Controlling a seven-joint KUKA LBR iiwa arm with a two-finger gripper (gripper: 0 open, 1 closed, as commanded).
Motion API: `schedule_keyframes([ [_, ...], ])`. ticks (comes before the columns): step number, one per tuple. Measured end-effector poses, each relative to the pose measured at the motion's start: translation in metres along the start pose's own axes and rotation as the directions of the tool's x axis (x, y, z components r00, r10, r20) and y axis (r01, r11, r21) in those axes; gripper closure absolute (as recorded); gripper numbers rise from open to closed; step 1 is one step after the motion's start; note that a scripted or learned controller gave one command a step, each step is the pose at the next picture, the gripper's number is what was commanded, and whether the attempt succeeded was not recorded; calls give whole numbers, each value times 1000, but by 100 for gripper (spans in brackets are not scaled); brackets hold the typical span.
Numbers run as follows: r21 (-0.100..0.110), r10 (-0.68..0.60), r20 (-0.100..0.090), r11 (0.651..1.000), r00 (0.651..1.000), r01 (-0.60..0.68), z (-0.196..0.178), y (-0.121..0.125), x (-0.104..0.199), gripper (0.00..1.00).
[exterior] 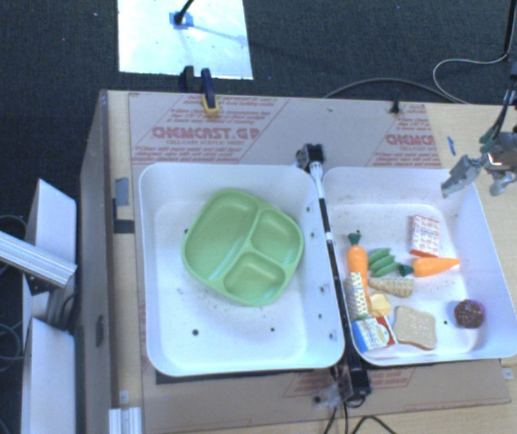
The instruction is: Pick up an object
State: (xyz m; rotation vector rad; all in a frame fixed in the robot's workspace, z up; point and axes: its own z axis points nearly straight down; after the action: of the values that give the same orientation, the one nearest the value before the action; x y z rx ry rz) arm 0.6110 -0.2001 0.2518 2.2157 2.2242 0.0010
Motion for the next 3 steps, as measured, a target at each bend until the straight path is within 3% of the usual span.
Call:
schedule_keyframes([
  [1,4,-1,-2,1000,1000,1,133,51,25,0],
  [2,0,-2,-1,1000,1000,2,167,58,54,0],
  [3,1,0,-2,1000,1000,0,166,58,-6,0],
])
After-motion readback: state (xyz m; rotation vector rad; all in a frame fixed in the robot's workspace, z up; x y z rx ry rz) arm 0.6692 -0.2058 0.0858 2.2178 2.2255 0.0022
